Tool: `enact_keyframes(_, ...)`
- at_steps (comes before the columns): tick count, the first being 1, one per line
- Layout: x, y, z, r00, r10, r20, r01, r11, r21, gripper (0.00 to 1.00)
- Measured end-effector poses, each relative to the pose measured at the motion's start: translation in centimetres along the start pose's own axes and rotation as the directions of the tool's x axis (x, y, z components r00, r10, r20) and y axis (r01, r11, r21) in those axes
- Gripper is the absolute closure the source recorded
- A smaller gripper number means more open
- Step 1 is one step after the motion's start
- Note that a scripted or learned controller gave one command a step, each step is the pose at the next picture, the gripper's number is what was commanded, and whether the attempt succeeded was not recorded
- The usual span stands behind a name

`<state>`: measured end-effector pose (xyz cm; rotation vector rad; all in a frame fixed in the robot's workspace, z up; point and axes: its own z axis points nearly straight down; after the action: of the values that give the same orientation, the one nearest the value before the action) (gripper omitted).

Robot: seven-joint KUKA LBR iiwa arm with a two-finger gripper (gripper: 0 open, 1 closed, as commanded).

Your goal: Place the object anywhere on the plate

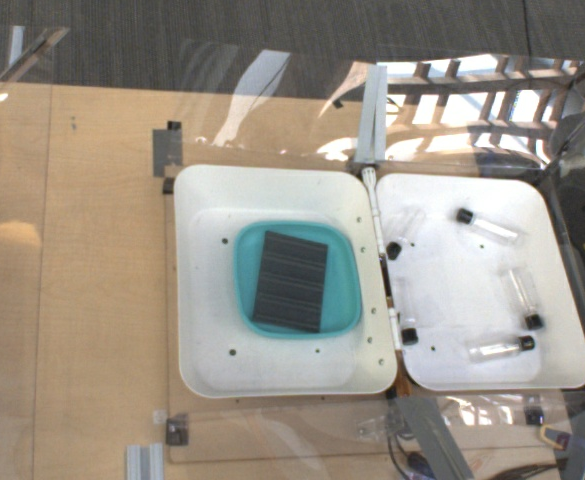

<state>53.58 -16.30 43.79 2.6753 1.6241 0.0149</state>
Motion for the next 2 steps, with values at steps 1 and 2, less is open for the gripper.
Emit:
enact_keyframes(1,-4.87,-2.78,0.11,0.973,0.232,0.003,-0.232,0.973,0.003,0.0)
enact_keyframes(2,-4.64,-2.84,0.04,0.829,0.56,0.002,-0.56,0.829,0.001,0.0)
